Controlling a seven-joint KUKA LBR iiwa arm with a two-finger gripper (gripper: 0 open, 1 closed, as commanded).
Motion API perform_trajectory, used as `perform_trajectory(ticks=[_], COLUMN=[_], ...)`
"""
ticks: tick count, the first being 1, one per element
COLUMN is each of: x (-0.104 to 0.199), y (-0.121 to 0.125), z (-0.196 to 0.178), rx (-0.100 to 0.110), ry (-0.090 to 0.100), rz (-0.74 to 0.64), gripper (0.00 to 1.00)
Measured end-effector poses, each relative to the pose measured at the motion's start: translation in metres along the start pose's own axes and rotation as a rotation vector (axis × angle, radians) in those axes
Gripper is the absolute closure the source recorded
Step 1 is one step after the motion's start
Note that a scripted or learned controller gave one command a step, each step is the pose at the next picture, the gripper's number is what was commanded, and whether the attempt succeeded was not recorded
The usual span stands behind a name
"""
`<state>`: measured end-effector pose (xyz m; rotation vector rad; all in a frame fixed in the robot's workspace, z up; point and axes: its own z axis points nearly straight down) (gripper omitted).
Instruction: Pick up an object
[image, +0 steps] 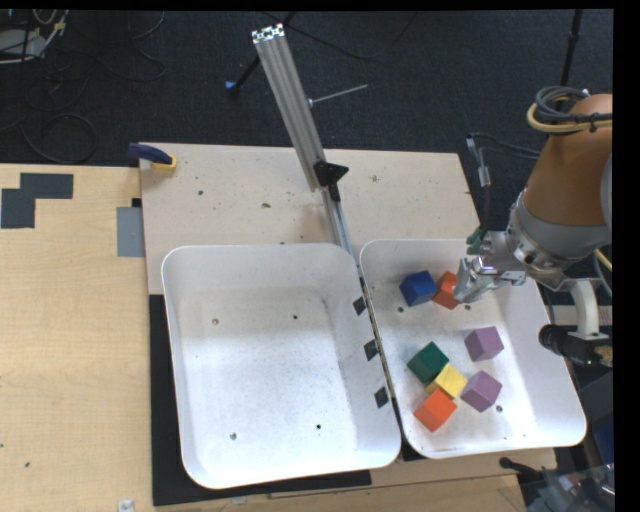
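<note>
Seemingly the claw touches an orange block — grip unclear — corner-on beside blue cube.

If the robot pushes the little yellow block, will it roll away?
Probably not. The small yellow cube-shaped block has flat faces, so it would likely slide, not roll. It sits tight between the green block and the orange block, so a push would probably nudge them too.

We see two smooth white plastic bins on a pale matt wooden bench beneath a ribbed grey metal rail.
</note>
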<state>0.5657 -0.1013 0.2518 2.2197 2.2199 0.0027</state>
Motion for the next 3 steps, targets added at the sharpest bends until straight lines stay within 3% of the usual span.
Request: perform_trajectory(ticks=[3], x=[0.175], y=[-0.028], z=[0.023], rx=[0.007], ry=[0.003], rz=[-0.006], gripper=[1.0])
